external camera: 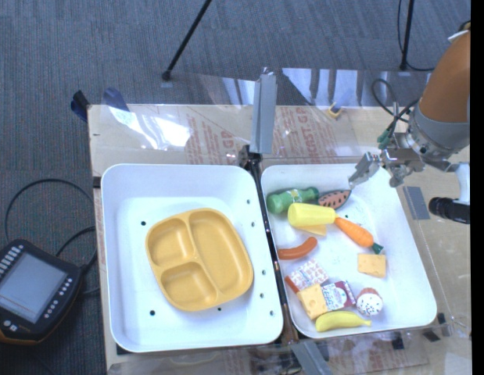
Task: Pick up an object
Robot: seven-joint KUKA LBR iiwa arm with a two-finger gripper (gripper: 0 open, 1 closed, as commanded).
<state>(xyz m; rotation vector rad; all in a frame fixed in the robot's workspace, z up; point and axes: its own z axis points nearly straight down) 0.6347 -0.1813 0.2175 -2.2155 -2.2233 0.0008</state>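
The right bin [414, 287] holds several toy foods: a green bottle [291, 199], a yellow corn-like piece [310, 215], a watermelon slice [335, 198], a carrot [355, 231], a sausage [296, 248], a cheese wedge [372, 266], a banana [342, 320] and small packets [308, 274]. My gripper [380, 172] hovers above the bin's far right corner, up and to the right of the watermelon slice. Its fingers are spread, with nothing between them.
The left bin [124, 209] bears a yellow divided plate [198, 258]. A grey upright post [264, 119] stands at the back between the bins. A handheld control pendant [26, 291] lies on the floor at the left.
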